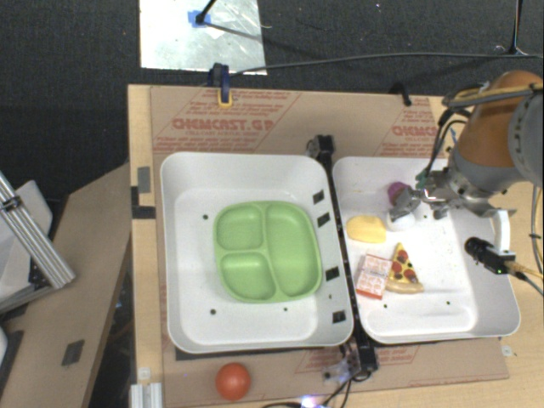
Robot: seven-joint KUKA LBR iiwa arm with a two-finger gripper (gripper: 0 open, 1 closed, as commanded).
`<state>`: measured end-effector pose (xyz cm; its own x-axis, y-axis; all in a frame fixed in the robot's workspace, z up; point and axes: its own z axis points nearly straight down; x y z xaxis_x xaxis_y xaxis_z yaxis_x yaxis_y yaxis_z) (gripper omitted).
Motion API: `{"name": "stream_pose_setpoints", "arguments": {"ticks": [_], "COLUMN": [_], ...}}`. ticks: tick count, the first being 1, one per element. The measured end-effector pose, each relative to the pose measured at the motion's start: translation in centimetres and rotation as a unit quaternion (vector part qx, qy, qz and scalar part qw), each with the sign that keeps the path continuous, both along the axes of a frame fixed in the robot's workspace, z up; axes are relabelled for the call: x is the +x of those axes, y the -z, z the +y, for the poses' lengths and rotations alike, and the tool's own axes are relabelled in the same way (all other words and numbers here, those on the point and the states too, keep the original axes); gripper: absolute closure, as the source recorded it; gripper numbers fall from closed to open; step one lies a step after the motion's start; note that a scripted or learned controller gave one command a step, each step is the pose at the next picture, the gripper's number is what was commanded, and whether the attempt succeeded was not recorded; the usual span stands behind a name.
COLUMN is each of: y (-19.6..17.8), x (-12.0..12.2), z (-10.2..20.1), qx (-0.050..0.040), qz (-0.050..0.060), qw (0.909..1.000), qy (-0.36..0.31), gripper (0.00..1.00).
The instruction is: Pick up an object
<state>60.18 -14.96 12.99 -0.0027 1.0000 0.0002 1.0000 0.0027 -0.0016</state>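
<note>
Purple object [397, 192] sits touching the gripper [406, 207], whose grasp I cannot tell, so it should descend squarely over it.

My arm [501, 147] is a thick grey cylinder with a broad orange band above the wrist. Thin dark cables loop along its side. Below, my wrist narrows into pale metal fittings, and a white bracket carries a small black piece.
</note>
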Motion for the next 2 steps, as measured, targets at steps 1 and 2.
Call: {"name": "stream_pose_setpoints", "arguments": {"ticks": [1, 2], "y": [4.7, 3.3], "x": [0.1, 0.2], "z": [0.0, 0.0], "qx": [-0.0004, -0.0006], "qz": [-0.002, -0.003], "qw": [1.0, 1.0], "qy": [0.001, 0.001], "gripper": [0.0, 1.0]}}
